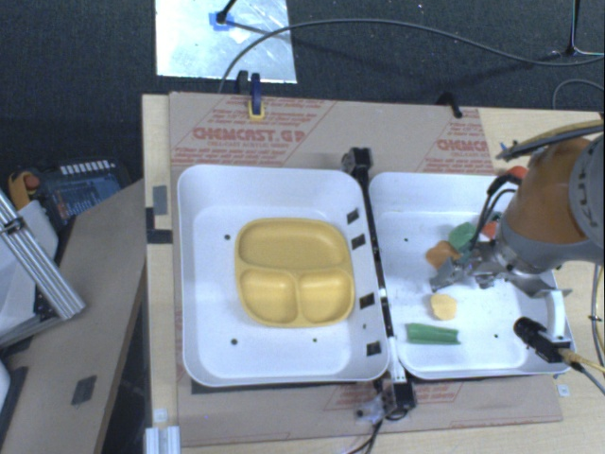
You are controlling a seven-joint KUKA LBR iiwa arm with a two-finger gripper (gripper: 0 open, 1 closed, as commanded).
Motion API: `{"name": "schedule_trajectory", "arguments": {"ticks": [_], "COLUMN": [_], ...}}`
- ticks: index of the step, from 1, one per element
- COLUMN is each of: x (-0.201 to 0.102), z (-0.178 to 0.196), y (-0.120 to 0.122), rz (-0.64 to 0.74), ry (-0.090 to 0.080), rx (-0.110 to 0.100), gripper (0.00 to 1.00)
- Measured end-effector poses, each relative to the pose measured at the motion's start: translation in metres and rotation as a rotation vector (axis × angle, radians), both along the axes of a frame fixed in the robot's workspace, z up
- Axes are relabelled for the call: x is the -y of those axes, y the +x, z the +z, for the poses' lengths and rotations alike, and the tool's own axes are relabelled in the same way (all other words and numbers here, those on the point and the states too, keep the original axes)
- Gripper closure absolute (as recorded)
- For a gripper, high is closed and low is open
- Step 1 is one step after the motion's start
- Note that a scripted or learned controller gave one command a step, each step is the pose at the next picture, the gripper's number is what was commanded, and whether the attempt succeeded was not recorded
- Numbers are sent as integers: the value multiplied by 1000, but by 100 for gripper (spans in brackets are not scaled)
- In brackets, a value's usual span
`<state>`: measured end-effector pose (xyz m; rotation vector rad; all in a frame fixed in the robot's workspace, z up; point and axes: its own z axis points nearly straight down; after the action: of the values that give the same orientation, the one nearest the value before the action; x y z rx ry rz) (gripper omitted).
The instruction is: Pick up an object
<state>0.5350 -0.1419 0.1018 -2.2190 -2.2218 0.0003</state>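
My tool sits low in the right bin, just beside the orange piece and right above the pale yellow piece; whether it is spread or pressed together I cannot tell. A green piece lies near my arm just behind the orange one, and a long green piece lies toward the bin's front edge. In the left bin rests a yellow divided tray, both bins on my desk.
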Motion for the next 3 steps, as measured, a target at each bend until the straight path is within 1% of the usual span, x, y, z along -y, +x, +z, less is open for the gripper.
{"name": "schedule_trajectory", "arguments": {"ticks": [1, 2, 3], "x": [0, 0, -7], "z": [-18, -7, 53], "y": [1, 1, -1], "rz": [0, 0, 3], "ry": [0, -1, -2], "rx": [1, 3, 7], "gripper": [0, 100, 100]}}
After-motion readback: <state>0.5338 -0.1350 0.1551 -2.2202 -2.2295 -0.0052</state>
